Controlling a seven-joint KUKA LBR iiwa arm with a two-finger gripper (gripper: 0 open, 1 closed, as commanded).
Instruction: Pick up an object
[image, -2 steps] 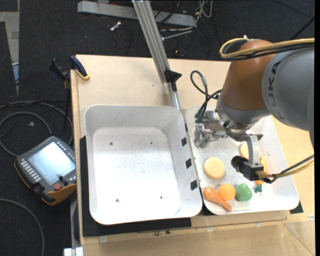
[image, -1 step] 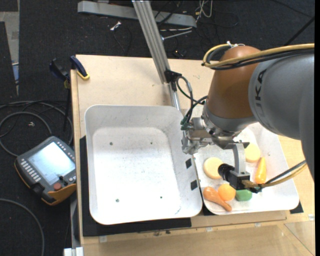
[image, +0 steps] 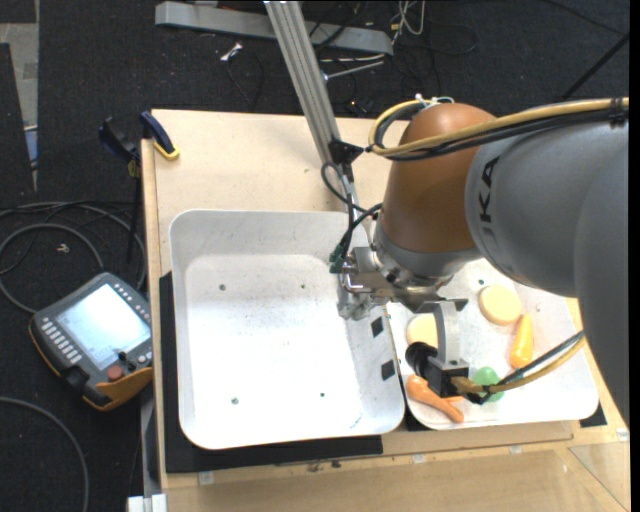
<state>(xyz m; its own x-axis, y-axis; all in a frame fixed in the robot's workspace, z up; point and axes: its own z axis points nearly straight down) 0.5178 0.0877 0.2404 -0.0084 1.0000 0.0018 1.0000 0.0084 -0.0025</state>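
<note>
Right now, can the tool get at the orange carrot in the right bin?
Probably yes. The orange carrot lies uncovered near the right bin's front rim, and the tool hangs close by, over the bins' shared edge.

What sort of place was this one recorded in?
Probably a robotics lab: a teach pendant lies on dark carpet among loose cables, and a plywood bench bears two white bins under the grey arm.

Orange carrot (image: 437, 400), green ball (image: 485, 377), pale disc (image: 498, 303), in right bin (image: 565, 400)

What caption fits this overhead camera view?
Grey robot arm leans over the right bin of small colourful items.
</note>
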